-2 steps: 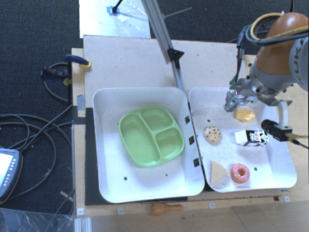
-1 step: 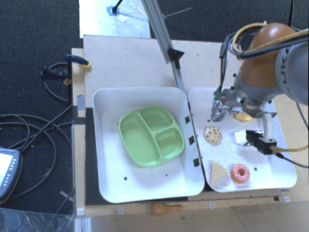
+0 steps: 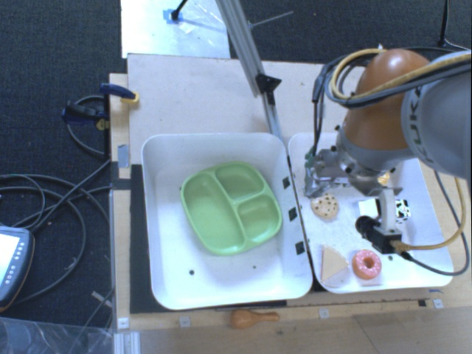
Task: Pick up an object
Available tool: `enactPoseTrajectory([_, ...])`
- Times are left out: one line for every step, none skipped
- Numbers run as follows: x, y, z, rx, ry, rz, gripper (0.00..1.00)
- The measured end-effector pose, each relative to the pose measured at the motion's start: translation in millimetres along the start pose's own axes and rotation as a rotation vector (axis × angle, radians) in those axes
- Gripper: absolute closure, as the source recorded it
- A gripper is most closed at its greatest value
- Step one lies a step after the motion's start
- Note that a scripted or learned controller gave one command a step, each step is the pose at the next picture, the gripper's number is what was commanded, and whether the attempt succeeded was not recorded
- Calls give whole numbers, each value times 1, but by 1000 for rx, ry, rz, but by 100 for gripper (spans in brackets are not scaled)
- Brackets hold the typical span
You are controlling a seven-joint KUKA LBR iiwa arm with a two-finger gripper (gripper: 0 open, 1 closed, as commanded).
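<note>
The grey arm (image 3: 435,116) reaches in from the right — orange band up, end effector (image 3: 318,185) pointed downward.

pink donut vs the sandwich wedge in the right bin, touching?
Apart. The camera view shows a thin strip of white bin floor between the pink donut and the sandwich wedge.

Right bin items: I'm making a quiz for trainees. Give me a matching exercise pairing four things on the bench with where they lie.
Things:
1. green divided plate
2. cookie
3. pink donut
4. sandwich wedge

Places:
A. front of the right bin, nearer the divider
B. left bin
C. right bin, just below the tool
D. front of the right bin, beside the wedge, farther from the divider

Pairs: 1-B, 2-C, 3-D, 4-A
</note>
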State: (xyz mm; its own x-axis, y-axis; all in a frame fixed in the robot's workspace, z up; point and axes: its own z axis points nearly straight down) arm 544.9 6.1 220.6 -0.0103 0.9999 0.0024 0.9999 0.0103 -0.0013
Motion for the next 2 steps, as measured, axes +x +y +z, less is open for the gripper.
enactPoseTrajectory([59,-16,2,-1,1,-1,100])
enactPoseTrajectory([86,-28,-9,-3,0,0,100])
